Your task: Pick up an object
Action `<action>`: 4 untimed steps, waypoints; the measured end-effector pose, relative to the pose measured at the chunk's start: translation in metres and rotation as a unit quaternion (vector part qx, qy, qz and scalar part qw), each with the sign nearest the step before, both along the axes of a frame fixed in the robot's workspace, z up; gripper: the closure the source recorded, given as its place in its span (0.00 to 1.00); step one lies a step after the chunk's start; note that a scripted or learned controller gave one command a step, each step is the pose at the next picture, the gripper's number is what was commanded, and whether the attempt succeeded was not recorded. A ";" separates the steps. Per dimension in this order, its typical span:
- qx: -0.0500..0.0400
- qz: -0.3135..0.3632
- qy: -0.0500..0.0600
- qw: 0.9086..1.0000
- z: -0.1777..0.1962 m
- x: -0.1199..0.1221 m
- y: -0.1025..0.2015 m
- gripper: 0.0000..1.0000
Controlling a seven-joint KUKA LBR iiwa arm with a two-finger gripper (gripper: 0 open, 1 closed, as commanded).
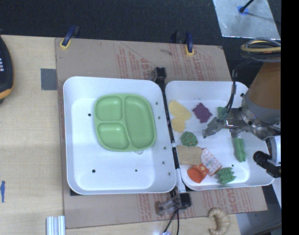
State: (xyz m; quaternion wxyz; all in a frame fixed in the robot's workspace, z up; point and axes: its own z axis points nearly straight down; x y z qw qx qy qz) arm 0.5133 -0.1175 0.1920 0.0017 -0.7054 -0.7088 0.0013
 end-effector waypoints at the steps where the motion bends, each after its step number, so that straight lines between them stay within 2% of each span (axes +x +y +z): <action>1: -0.002 -0.003 -0.002 1.000 -0.032 0.060 -0.089 0.00; 2: -0.001 -0.001 -0.001 1.000 -0.099 -0.011 -0.092 0.00; 3: -0.004 0.001 -0.004 1.000 -0.083 -0.007 -0.094 1.00; 4: -0.002 0.002 -0.008 1.000 0.018 0.080 -0.078 1.00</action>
